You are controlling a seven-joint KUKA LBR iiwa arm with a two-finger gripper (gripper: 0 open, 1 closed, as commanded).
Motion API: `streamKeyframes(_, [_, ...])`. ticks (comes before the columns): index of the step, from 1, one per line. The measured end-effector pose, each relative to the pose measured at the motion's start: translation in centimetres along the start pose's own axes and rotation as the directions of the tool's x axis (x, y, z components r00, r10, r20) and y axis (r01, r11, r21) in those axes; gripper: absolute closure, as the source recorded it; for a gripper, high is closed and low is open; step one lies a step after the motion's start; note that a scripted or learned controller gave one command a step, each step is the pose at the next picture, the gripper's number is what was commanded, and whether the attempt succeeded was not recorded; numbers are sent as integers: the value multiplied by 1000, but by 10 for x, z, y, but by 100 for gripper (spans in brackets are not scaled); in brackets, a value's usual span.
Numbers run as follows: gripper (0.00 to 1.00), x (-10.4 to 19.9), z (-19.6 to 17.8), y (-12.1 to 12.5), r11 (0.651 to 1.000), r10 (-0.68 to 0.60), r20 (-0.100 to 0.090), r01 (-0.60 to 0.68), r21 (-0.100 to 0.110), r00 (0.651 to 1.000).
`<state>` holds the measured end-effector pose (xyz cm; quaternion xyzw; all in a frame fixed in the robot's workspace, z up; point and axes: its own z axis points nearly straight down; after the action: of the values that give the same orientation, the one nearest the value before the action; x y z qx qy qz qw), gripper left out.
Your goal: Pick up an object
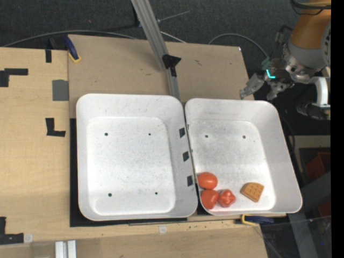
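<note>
Bench [32,144] carries two white bins side by side, and I go from the left one to the right one. The left bin [91,155] has only small dark dots on its floor. In the right bin [279,144] all the objects lie along the near edge: a round tomato [207,180] near the near left corner, just beside the wall shared with the left bin; a second tomato [209,198] directly below it, touching or almost touching; a strawberry [227,198] pressed against that second one; and a waffle [252,191] a little apart to the right. The gripper [262,86] hangs just outside the far right corner of the right bin, above its rim, and its two fingers stand apart, moderately wide, with nothing between them. So the step in hand seems to be the approach, and no object is taken yet. To do it well, I think the arm should travel to the near edge and choose the waffle, because it has free space around it; the three red objects crowd together, and a finger could push a neighbour or hit the bin wall. It should descend straight and close only when the fingers are on both sides of the object.
</note>
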<state>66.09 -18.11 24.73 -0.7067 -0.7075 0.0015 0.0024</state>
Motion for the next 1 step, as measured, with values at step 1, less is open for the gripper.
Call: streamKeyframes(1, [0, -1, -3, 1, 1000, -1, 3, 1, -4, 1000])
